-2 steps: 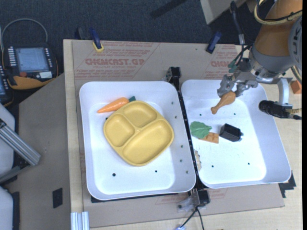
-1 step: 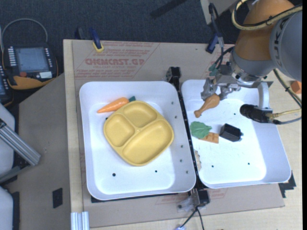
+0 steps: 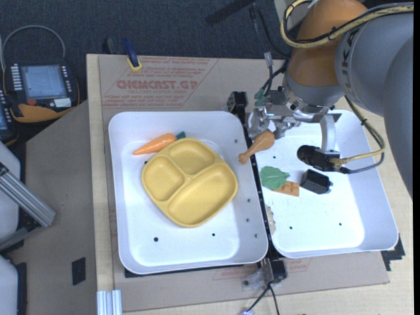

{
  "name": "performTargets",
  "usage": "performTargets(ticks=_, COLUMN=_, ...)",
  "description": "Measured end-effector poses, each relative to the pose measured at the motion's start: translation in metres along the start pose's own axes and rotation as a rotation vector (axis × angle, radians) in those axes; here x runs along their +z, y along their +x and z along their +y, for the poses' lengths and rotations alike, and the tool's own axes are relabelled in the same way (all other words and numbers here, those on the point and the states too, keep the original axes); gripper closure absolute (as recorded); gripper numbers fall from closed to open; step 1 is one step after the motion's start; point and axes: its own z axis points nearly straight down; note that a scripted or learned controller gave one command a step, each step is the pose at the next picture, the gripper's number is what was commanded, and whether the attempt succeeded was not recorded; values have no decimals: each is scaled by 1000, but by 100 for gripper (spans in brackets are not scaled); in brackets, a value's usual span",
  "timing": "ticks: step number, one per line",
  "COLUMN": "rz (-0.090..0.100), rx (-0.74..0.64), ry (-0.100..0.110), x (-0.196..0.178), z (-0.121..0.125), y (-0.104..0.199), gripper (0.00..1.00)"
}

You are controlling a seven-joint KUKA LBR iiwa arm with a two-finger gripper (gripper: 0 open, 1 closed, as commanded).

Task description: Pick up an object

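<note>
The gripper (image 3: 266,125) clamps a tan drumstick (image 3: 257,146) over the divide between two white bins (image 3: 125,176), beside a yellow plate (image 3: 189,182).

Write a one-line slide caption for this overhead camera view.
Claw holds a tan drumstick-shaped toy above the seam between two white bins; yellow divided plate and carrot in the left bin.
</note>
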Motion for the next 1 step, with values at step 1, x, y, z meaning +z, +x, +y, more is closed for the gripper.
performTargets(ticks=1, rz=0, rx=0, ry=-6, x=-8, z=13, y=55, gripper=100)
